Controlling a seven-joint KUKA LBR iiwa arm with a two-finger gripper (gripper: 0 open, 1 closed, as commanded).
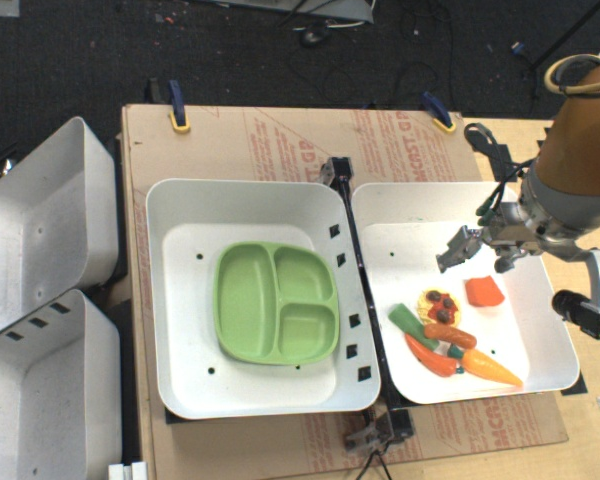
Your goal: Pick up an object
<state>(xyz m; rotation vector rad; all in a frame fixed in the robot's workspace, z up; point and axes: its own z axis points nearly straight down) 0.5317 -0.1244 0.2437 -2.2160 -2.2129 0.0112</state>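
Toy food [450,340] lies below wide, empty fingers [456,256]; cardboard [280,148] print unreadable.

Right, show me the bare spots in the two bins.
Right bin: bare floor at the far-left corner, beyond the hand. Crowded near side: orange block, toy vegetables. Left bin: green tray covers the middle; bare strip along the left wall.

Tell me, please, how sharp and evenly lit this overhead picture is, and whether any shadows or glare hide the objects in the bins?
Camera view: even, soft lighting, with no strong glare on the white bins; the green tray and the orange block read clearly; the gripper looks slightly soft; only faint shadows lie under the toy vegetables; the floor above the bench is dark.
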